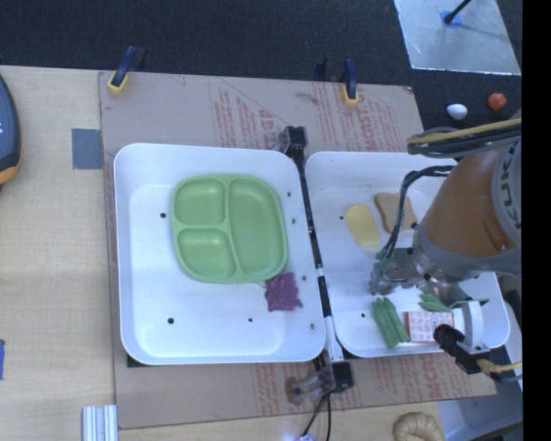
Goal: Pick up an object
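the green bean [386,322] lies by the near edge of the right bin [335,246], just beside our hand [397,278]. we cannot tell the hand's state. we judge nothing is gripped yet; next we must settle over the bean and clamp.

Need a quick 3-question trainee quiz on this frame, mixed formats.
1. True or false: the green plate lies in the right bin.
2. The purple lump sits: A) on the plate, B) in the left bin just off the plate's lower right corner, C) in the right bin.
3. Fill in: the arm hangs over the ___ bin.

Key: 1 false, it lies in the left bin; 2 B; 3 right.
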`<state>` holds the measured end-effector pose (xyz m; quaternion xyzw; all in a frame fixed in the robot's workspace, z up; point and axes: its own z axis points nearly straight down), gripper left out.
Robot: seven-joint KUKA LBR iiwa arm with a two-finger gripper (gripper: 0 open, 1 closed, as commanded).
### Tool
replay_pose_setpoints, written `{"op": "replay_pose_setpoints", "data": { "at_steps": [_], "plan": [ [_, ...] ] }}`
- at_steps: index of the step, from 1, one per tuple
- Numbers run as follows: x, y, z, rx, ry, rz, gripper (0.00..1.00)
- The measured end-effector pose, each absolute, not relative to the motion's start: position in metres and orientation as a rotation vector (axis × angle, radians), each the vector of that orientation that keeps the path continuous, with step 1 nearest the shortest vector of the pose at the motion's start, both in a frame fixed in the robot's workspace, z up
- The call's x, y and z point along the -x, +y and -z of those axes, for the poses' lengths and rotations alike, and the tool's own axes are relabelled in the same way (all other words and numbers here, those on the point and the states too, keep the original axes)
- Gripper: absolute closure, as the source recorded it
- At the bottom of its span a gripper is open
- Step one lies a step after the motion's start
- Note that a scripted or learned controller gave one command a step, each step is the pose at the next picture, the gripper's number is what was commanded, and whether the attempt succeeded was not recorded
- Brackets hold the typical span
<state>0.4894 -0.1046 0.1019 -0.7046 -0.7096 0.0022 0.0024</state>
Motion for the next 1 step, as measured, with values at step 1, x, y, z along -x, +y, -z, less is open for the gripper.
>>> {"op": "replay_pose_setpoints", "data": {
  "at_steps": [1],
  "plan": [
    [-0.4939,-0.1684,-0.2024,2.231,-2.225,0.002,1.00]
  ]
}}
